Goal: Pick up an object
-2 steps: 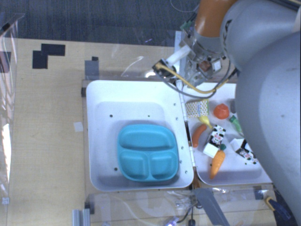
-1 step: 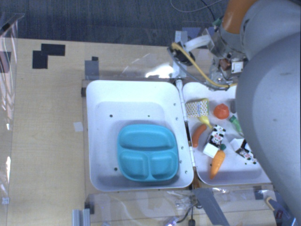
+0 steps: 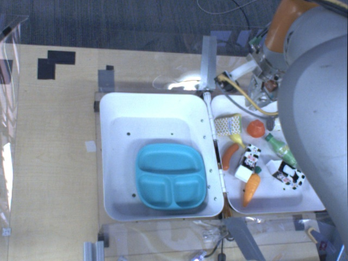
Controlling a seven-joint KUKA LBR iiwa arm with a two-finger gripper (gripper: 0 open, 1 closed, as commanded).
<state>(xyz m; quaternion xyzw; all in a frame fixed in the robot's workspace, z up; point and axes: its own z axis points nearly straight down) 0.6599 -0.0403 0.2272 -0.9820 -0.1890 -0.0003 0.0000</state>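
While the grey arm [image 3: 315, 118] looms over the right bin [image 3: 272, 203], its gripper [image 3: 265, 88] hangs at the bin's 12 o'clock edge, and I cannot tell whether it is spread or pressed together; nothing shows pinched in it. Toys crowd the bin below it, toward 6 o'clock. Nearest is a small round tomato [image 3: 256, 128], smooth orange-red plastic, just beneath the wrist. A green bottle [image 3: 281, 150] lies at 5 o'clock from the gripper, its long axis running from 10 to 4 o'clock, partly under the arm. Farther down lie a yellow mesh sponge [image 3: 228, 125], a reddish sausage [image 3: 230, 155], 2 black-and-white cow-patterned pieces [image 3: 250, 157] and a tapered carrot [image 3: 250, 188], pointing to 7 o'clock. I'd judge the tomato the shortest descent. In the left bin [image 3: 117, 145] sits a glossy blue 3-compartment tray [image 3: 171, 175].
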